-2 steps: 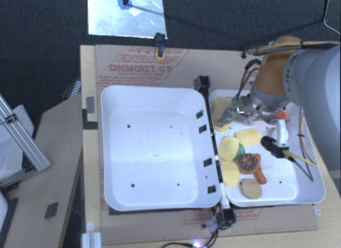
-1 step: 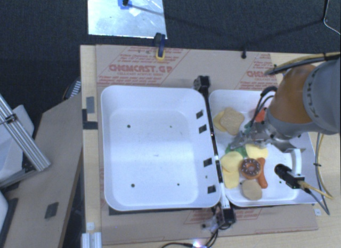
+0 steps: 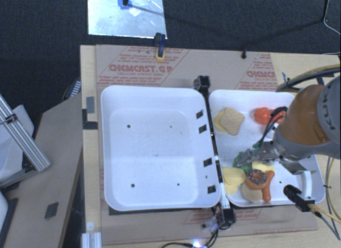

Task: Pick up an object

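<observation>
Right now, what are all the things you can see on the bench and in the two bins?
left bin: one, white, left side of bench
right bin: one, white, beside it
bread slice toy: one, tan, right bin, far left part
orange toy: one, right bin, far side
yellow pieces: a few, right bin, near side
donut-like ring: one, brown, on the near pile
green piece: one, middle of right bin
clamp: one, yellow and blue, far bench edge
arm: one, grey with orange band, over right bin
hand: one, low among the toys

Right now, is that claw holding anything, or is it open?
Claw: cannot be told; it sits low in the right bin among the toys.
</observation>
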You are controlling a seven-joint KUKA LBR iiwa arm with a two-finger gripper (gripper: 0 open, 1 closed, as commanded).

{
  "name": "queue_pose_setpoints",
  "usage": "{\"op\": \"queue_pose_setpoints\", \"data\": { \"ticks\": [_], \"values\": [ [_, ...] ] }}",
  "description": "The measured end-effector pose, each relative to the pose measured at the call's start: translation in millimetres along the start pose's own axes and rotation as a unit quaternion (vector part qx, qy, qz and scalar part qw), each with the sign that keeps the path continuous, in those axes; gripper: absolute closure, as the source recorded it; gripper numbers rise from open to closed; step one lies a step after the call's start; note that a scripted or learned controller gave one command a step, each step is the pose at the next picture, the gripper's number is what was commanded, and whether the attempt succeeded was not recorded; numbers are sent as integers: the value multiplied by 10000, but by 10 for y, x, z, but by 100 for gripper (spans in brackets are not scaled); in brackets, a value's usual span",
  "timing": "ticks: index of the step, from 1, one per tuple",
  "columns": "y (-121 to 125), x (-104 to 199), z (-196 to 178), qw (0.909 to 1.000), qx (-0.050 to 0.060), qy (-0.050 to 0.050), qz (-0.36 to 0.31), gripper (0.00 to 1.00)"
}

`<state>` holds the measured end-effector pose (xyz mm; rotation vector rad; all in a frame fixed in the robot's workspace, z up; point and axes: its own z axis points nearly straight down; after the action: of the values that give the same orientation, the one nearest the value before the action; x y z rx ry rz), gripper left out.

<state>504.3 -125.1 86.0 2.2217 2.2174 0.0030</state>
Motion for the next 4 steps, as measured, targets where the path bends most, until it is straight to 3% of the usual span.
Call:
{"op": "queue_pose_setpoints", "data": {
  "ticks": [1,2,3,4],
  "values": [
    [52,7,-129,10000,-61,-12,-21,100],
    [1252,525,-1042,9999,-75,4,-67,100],
    [1674,1259,-1776,10000,-47,7,-71,100],
    [986,1750,-994,10000,63,15,-48,100]
  ]
}}
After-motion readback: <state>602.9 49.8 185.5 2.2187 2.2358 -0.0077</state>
